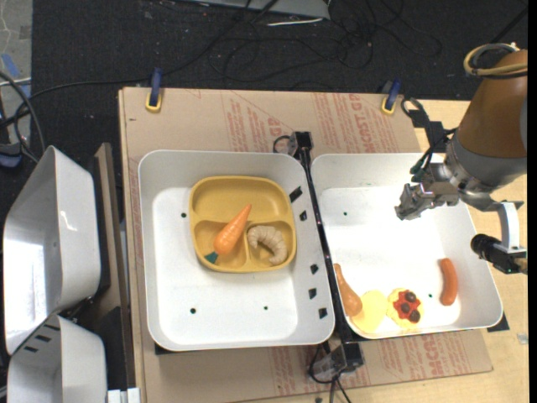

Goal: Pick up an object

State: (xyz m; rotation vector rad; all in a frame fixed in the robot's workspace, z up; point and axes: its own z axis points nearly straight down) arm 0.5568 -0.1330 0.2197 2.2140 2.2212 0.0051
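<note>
Right bin, near edge: the right bin (369, 217) holds four items along its near wall. A pear-shaped orange piece (346, 292) lies at the near left corner, beside the divider between the bins.
Yellow item: a flat pale-yellow piece (388, 306) lies just right of the pear-shaped piece, near or touching it.
Red-topped item: a small piece with red and dark spots (408, 306) sits on the yellow piece.
Sausage: an orange-red sausage (450, 281) lies upright along the bin's right side, apart from the other three.
Left bin: the left bin (168, 309) carries a yellow divided plate (201, 198) near its centre.
Plate contents: an orange carrot (232, 230) lies tilted across the plate's divider; a pale shrimp-like curl (270, 243) lies in the right compartment, just beside the carrot.
Gripper: the gripper (409, 205) hangs over the far half of the right bin, well apart from all four items.
Jaw state: cannot be determined; the finger area is too small and dark. Nothing shows between the fingers.
Arm: the grey arm with orange band (495, 116) enters from the right.
Bench: a brown board (243, 120) supports both bins, with two yellow clamps (153, 102) at its far edge.
</note>
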